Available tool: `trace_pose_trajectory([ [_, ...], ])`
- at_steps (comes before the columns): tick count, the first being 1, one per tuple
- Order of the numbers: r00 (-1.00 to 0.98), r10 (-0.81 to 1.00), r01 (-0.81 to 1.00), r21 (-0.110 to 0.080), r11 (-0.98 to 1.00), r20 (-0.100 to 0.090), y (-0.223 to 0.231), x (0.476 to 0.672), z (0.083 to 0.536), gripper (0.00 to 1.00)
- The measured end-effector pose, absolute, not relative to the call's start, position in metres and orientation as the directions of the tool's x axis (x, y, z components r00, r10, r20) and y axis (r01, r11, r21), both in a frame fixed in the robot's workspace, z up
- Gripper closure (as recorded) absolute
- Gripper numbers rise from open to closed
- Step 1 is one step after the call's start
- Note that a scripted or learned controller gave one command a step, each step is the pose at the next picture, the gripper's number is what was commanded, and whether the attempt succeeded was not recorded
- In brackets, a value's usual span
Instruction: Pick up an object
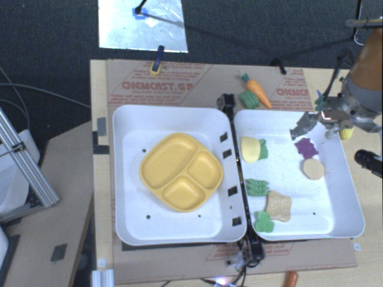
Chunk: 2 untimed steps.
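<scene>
Since nothing sits between the fingers of the claw (316,123), the pick looks barely begun: the arm (365,82) has reached in over the far right part of the right bin (347,220), but no toy has left the floor of that bin. The claw appears spread, one dark finger (301,126) angling out to the left, though the blur leaves the exact width uncertain.

The likeliest target is the purple piece (306,147), lying just below the claw, close but seemingly not touched. It is small and ragged, with no clear long axis; if anything it runs slightly up and down the view.

Just below that lies a pale round slice (313,170), which points no way at all. Further left of the claw are a yellow and green toy (252,149), a green bunch (256,187), a tan slice of bread (278,207) and a green leafy bit (264,222). What remains is the descent, the closing and the lift.
</scene>
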State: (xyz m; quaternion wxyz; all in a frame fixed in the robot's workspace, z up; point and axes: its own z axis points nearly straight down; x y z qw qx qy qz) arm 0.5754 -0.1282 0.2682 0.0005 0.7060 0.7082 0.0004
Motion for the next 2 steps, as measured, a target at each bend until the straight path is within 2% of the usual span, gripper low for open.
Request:
trace_pose_trajectory([
  [1, -0.013, 1.000, 1.000, 0.013, 0.013, 0.000, -0.049, 0.628, 0.342, 0.00],
  [2, -0.009, 1.000, 1.000, 0.022, 0.009, 0.000, -0.020, 0.639, 0.508, 0.00],
])
